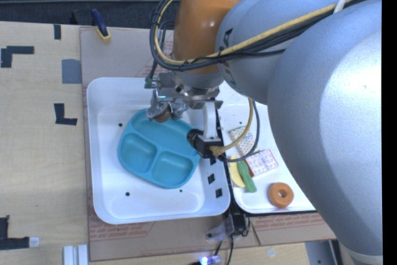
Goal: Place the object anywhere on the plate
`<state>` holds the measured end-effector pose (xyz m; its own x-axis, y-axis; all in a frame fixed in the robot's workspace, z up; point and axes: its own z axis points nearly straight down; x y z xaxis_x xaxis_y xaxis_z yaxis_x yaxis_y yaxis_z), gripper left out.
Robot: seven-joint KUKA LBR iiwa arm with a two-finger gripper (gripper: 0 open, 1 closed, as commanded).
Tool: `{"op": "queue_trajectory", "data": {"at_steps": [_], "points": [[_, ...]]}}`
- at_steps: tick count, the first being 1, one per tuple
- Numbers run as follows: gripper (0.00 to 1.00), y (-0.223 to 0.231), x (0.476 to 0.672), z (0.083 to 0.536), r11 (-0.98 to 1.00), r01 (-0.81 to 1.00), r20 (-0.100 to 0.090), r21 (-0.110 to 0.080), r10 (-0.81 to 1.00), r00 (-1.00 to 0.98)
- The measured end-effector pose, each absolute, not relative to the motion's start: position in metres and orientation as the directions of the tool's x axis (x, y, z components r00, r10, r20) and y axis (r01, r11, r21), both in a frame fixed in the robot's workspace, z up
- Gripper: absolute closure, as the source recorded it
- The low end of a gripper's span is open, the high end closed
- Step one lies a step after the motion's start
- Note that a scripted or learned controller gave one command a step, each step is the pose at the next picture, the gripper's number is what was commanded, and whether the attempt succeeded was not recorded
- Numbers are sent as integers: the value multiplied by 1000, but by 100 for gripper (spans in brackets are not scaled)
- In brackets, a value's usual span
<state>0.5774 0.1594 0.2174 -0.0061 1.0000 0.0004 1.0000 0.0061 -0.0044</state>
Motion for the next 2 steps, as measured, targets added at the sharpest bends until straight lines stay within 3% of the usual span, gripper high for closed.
{"op": "queue_trajectory", "data": {"at_steps": [1, 2], "points": [[100, 180, 575, 218, 4, 1000, 0, -2, 1000, -4], [0, 179, 575, 218, 3, 1000, -1, -2, 1000, -3]]}}
